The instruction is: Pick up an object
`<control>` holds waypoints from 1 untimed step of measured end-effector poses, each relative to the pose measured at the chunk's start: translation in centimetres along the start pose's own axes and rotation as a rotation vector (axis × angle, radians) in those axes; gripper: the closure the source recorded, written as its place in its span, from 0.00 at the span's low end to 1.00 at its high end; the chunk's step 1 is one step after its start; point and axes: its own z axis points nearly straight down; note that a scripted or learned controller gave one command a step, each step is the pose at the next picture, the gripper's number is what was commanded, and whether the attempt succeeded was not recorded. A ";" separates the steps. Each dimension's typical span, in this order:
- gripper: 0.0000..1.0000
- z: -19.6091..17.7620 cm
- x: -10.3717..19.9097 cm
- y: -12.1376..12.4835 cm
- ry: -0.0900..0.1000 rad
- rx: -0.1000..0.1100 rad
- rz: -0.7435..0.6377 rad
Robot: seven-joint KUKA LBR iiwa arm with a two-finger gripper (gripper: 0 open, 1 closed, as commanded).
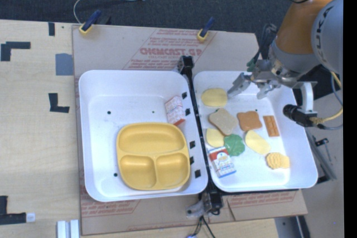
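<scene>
White bin: pale-yellow oval.

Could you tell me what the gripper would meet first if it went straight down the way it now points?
Probably the bare white floor of the right bin, just right of the pale yellow oval piece. The open gripper hangs above that far corner; from one slanted view, depth is uncertain, so its left finger might clip that piece.

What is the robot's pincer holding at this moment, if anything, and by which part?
Nothing. The pincer hangs open above the back of the right bin, its fingers spread with nothing between them, just right of the pale yellow round piece.
</scene>
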 end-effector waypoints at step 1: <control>0.00 12.2 -8.4 -0.1 -0.002 -0.006 0.007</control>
